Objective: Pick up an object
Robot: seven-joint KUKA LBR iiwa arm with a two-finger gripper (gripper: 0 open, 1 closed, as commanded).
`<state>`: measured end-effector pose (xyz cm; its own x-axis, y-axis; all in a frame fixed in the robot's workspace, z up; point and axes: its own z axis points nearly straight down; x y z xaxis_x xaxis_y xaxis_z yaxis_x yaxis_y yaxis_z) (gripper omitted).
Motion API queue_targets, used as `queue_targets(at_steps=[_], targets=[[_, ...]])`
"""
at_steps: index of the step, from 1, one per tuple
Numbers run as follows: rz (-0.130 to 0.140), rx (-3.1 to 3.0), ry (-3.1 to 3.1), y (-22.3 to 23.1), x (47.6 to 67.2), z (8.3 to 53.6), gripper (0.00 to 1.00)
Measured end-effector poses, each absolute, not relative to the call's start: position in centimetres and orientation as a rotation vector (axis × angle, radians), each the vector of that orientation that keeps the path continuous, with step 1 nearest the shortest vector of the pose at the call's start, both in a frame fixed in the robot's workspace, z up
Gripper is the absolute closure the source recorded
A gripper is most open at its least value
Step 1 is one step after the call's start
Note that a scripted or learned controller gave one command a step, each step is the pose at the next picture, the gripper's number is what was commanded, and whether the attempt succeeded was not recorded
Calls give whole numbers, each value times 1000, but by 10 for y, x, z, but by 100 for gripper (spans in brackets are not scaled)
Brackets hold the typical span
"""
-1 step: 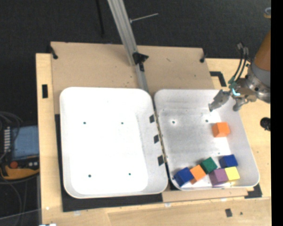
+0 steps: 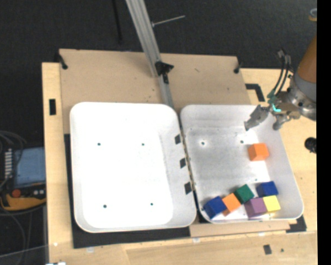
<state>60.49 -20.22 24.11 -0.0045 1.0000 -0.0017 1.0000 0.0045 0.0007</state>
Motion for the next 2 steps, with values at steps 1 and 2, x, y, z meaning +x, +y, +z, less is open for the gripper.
queue_targets(at_steps=[1, 2], targets=[[-5, 2216, 2228, -198, 613, 191, 0], [-4, 2213, 2231, -192, 615, 131, 0]])
